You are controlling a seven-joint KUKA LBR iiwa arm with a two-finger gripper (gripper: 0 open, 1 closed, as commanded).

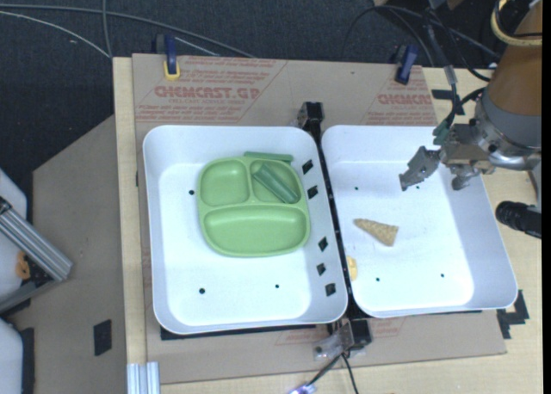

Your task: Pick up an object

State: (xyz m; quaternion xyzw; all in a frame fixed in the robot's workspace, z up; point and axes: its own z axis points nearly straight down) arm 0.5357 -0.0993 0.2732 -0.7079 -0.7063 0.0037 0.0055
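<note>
The hand (437,170), fingers spread and holding nothing, is seen above the right bin (482,289), beyond the tan wedge (378,230).

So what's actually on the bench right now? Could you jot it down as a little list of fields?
left bin: holds a green divided plate with a green object in its upper right compartment
right bin: holds a tan wedge-shaped piece
end effector: above the right bin's upper part, holding nothing, apart from the wedge
bench: brown board, blue clamps at the far edge
</note>
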